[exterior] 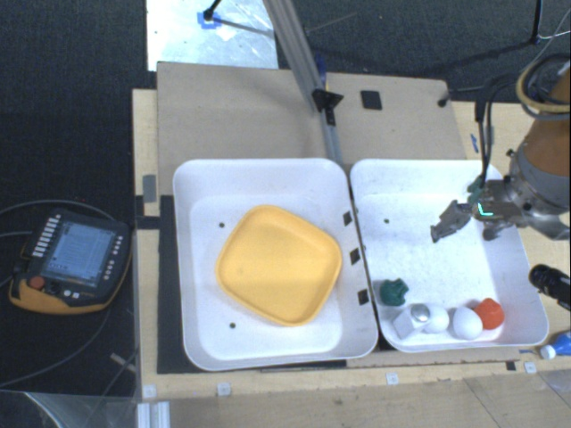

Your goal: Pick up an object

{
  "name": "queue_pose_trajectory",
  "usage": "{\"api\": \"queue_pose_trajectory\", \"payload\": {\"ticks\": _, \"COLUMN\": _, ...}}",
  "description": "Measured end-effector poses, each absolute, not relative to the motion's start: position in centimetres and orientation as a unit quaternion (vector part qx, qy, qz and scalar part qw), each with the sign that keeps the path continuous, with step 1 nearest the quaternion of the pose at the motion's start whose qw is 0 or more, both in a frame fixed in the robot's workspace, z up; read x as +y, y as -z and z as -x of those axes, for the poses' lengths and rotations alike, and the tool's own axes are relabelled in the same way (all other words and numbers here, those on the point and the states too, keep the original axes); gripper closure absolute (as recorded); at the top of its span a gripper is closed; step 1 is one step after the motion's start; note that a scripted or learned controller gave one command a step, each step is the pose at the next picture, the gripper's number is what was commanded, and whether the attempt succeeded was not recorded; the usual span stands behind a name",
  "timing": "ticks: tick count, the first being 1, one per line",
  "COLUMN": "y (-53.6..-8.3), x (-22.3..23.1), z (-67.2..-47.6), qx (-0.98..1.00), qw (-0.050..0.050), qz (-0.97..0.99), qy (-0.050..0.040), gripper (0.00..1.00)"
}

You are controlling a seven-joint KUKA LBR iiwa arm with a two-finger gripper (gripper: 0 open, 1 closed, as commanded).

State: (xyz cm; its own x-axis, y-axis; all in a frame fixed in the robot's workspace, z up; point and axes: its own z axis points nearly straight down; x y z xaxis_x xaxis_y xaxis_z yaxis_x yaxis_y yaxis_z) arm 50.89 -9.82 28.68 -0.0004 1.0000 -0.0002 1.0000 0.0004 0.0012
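camera view: the tool hangs over the bare upper middle of the right bin, right of frame, holding nothing; how far its jaws are parted i cannot tell. the likely picks sit along that bin's lower edge: green piece, metal piece, white ball, orange ball. best to go for the green one, it stands apart; centre over it before descending.

I'm looking at a robotics lab: teach pendant on dark carpet, cables, bench with two white bins.
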Motion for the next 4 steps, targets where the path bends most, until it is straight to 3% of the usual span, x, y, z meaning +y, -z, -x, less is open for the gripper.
{"api": "queue_pose_trajectory", "payload": {"ticks": 1, "y": -28.7, "x": -9.8, "z": -50.9, "qx": 0.707, "qw": 0.0, "qz": -0.707, "qy": -0.0003, "gripper": 0.0}}
{"api": "queue_pose_trajectory", "payload": {"ticks": 3, "y": -18.8, "x": -10.6, "z": -49.4, "qx": 0.707, "qw": -0.001, "qz": -0.707, "qy": 0.0012, "gripper": 0.0}}
{"api": "queue_pose_trajectory", "payload": {"ticks": 4, "y": -13.9, "x": -11.5, "z": -49.7, "qx": 0.707, "qw": -0.001, "qz": -0.707, "qy": 0.0011, "gripper": 0.0}}
